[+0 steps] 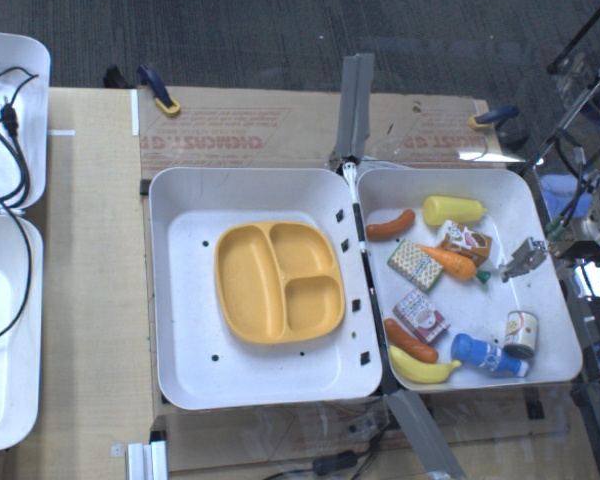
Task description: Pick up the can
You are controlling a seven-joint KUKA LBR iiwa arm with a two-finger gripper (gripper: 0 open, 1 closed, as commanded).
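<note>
With your claw [525, 259] apparently open and empty above the right bin [555, 283], descend squarely over the can [520, 334], avoiding the touching blue bottle [488, 356].

You're looking down on a pale wooden bench [90, 268] against a dark grey carpet [280, 18]. A cardboard sheet [250, 133] lies across the bench's far part, held by two blue-and-yellow clamps [158, 90] at its corners. At the left edge sit white trays [10, 268] with black cables [5, 168] looping over them.

Lab: clamped bench [100, 268], white bins [170, 298]
</note>
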